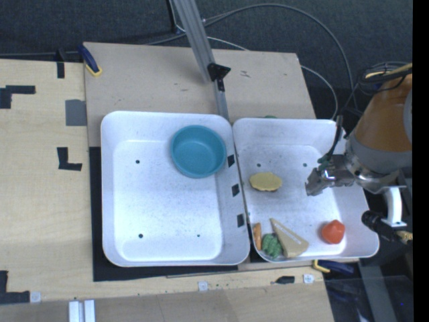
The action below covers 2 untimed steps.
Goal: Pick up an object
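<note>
One fixed camera looks down on my table [268,72] at a slant from well above, taking in both white bins [120,200]; my arm [382,133] enters from its right.

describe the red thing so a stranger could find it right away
Start at the right bin, the one the arm reaches over. Go to its near right corner, where a small red ball sits alone. It is the one red, round thing there; the tan wedge and green piece lie to its left.
</note>
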Available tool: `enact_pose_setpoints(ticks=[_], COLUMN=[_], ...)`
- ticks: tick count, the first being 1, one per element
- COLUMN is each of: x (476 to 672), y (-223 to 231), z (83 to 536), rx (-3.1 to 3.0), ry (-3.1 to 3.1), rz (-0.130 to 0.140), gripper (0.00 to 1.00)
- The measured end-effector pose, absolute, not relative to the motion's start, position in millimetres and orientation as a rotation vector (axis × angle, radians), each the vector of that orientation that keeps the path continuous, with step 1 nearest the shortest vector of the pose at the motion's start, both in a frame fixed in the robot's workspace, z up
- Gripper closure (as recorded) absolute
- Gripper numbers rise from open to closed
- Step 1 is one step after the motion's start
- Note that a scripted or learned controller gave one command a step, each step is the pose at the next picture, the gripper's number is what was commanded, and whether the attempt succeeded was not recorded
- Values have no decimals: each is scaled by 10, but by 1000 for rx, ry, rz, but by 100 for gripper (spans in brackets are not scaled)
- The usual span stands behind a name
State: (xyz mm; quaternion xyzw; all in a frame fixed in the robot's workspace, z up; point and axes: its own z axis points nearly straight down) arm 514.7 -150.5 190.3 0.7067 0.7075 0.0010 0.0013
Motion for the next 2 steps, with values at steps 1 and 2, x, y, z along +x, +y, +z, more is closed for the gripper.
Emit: enact_pose_setpoints(ticks=[1, 2], x=[5151, 5056], y=[-1503, -1025], z=[2344, 2352], rx=[2219, 2218], ry=[2220, 2226], rz=[3, 0], gripper=[100, 100])
